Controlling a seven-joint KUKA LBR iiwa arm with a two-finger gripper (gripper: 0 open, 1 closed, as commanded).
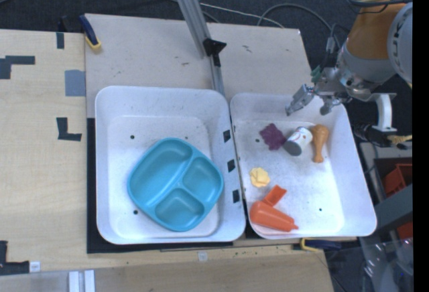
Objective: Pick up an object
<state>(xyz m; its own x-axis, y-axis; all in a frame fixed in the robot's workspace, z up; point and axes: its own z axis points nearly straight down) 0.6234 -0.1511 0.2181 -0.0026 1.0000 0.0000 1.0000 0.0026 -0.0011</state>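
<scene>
Camera view, looking down at a slant: two white bins sit side by side on the bench. The left bin point(107, 150) carries a blue divided tray point(175, 183) lying flat toward its near side, presumably a drop target or a distractor, and well apart from the arm. The right bin point(348, 203) carries all the small loose pieces, so any pick has to come from there.

Contents of right bin: purple piece point(271, 136), a grey-and-white cylinder point(297, 141) lying on its side just beside it, a tan drumstick-shaped toy point(319, 142) just right of the cylinder, roughly upright in the picture. Nearer the camera: a yellow lump point(259, 177), and an orange carrot-like toy point(271, 215) by the near wall with a small orange block point(275, 195) touching or nearly touching it (cannot separate them cleanly).

The pincer point(312, 100) hangs over the far part of the right bin, fingers apart, one toward the left and one toward the right, nothing between them. The wrist comes in from the right, tilted, which suits a descent into the far cluster.

Judgement: likeliest candidates are the cylinder and the drumstick toy, both lying just nearer the camera than the open fingers. Height above the bin floor is not readable. The three far pieces sit close together, so a closing finger could nudge a neighbour.
</scene>
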